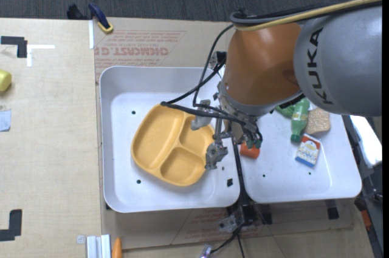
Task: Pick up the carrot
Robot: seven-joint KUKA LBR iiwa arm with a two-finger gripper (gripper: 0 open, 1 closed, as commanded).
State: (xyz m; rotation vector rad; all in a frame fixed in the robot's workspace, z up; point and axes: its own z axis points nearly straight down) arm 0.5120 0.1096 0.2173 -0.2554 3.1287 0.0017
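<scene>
The carrot (pixel 250 151) is a small orange-red piece lying in the right bin (pixel 285 187), close to the divider between the bins and partly covered by the wrist's cables. My gripper (pixel 213 156) hangs below the big orange wrist band, over the right rim of a yellow divided plate (pixel 164 147) in the left bin (pixel 121 129). It sits just left of the carrot, and nothing shows in its grasp. The arm's bulk hides most of the back of the right bin.
A green bottle (pixel 299 118), a brown bread-like piece (pixel 319 121) and a small blue-and-white carton (pixel 307 151) lie in the right bin's far side. A yellow object (pixel 3 81) sits at the bench's left edge. Black cables trail from the wrist across the plate.
</scene>
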